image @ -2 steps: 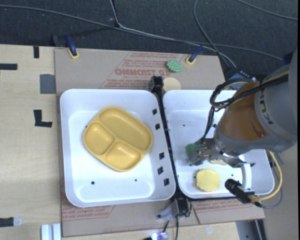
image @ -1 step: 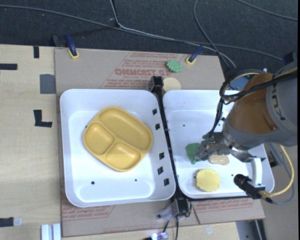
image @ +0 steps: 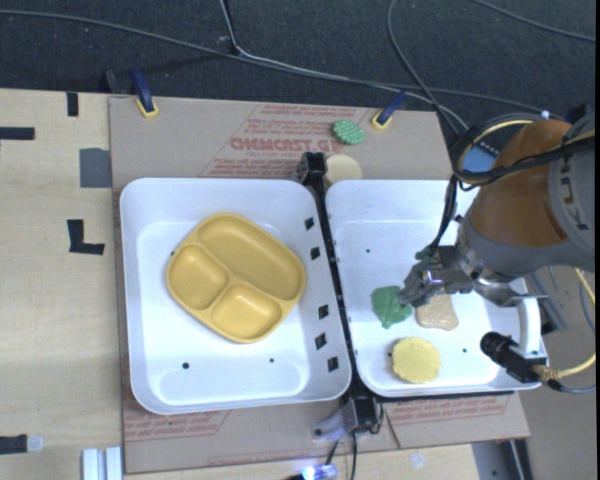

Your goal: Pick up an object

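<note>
Dark carpet with loose cables lies behind a brown cardboard-topped bench (image: 270, 138) that bears two shallow white bins side by side. Over the right bin (image: 380, 203), the gripper (image: 425, 283) hangs low near the bin's middle, at the end of the grey arm (image: 525, 213) with its orange band, which comes in from three o'clock; its dark fingers blur together against the things beneath, so whether they stand open or closed I cannot tell, and nothing can be made out between them. Just at eight o'clock of the fingertips lies a green object (image: 388, 306), close enough that its upper edge seems to meet them, though touching or merely beside I cannot tell. At five o'clock of the gripper, partly under it, lies a pale tan flat piece (image: 438, 315), just beside the green one. Further out toward six o'clock, near the bin's front wall, rests a round yellow object (image: 416, 360), apart from the other two. At nine o'clock, across the black divider clips, the left bin (image: 145, 268) holds a yellow compartment tray (image: 236, 276), tilted on a diagonal. Beyond the bins at twelve o'clock, on the cardboard, sits a small green dotted piece (image: 348, 130) next to a blue and yellow clamp (image: 386, 115)
</note>
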